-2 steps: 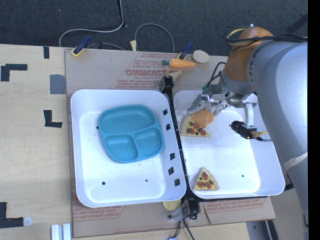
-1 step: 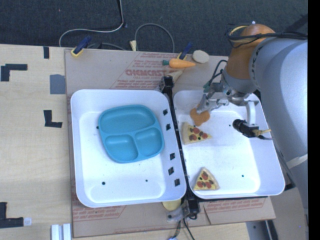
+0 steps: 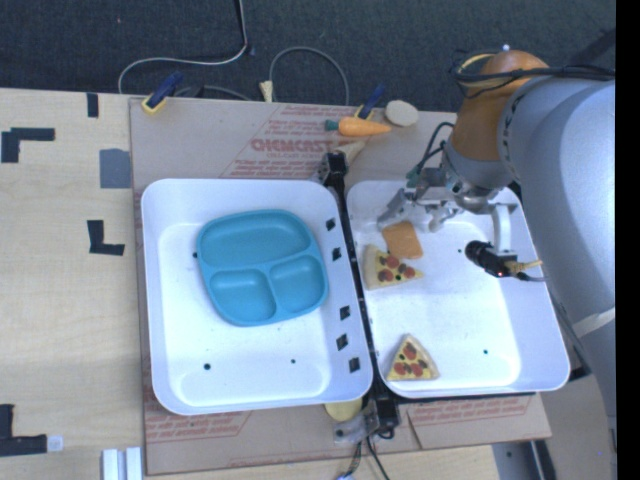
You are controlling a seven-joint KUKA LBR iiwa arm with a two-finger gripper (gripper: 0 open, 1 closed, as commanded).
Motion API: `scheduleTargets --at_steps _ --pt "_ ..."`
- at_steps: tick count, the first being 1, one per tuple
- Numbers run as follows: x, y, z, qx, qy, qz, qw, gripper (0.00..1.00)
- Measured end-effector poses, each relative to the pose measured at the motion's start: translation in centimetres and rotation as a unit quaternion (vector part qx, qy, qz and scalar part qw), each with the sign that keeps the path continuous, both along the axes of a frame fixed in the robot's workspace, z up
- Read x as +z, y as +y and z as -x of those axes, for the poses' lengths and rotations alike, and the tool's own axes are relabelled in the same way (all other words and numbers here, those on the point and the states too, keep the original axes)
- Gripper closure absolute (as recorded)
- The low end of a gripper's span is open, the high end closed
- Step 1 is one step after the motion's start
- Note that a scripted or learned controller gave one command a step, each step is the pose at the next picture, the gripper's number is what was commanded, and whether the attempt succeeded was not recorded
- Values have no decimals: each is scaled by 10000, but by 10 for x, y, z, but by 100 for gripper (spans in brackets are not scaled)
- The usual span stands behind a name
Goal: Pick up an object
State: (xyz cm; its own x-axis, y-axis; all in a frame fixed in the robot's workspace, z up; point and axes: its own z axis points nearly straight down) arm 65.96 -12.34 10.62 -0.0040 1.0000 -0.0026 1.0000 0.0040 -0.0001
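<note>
In the right bin [image 3: 520,353], a tan toast-like piece [image 3: 403,239] lies near the back left, touching a pizza slice [image 3: 389,267] just in front of it. A second pizza slice [image 3: 411,360] rests near the bin's front. My gripper [image 3: 415,212] hovers just behind and above the toast piece. Its fingers are spread open with nothing between them. In the left bin [image 3: 170,368] sits a blue divided plate [image 3: 263,266].
Behind the bins, an orange carrot-like toy [image 3: 362,126] and a beige round piece [image 3: 402,113] lie on the cardboard. The grey arm covers the right bin's back right corner. Black clips line the wall between the bins [image 3: 345,298].
</note>
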Motion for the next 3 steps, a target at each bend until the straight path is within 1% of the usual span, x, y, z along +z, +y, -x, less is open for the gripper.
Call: scheduleTargets --at_steps 1,2,3 --pt "-22 21 6 -11 -8 5 10000 0" --pt "-21 14 -10 -10 -3 -13 10000 0" --pt "-20 29 8 -14 -12 1 10000 0"
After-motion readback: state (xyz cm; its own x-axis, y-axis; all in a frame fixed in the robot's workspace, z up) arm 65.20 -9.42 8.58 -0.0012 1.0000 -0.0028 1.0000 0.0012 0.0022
